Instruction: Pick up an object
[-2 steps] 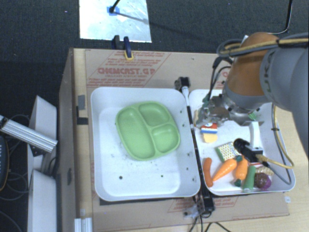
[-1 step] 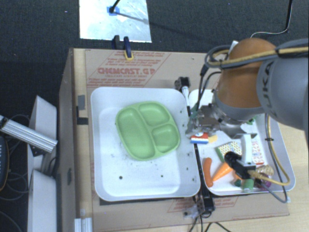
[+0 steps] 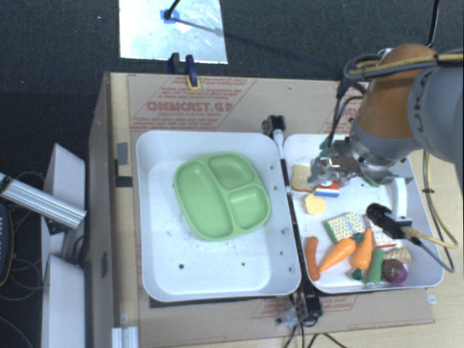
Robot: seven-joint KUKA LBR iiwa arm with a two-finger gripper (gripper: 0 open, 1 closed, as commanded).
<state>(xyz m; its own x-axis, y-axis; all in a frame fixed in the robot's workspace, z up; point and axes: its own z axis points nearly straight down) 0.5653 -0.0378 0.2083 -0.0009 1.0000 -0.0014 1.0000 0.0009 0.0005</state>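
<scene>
Two white bins (image 3: 156, 267) sit before me; gripper (image 3: 324, 171), finger state unclear to me, hangs above three crowded carrots (image 3: 336, 254).

The left bin (image 3: 156, 216) has open floor around the green tray (image 3: 221, 194), while the right bin (image 3: 428, 270) is crowded with toys (image 3: 359, 246) under the arm (image 3: 406, 100).
</scene>
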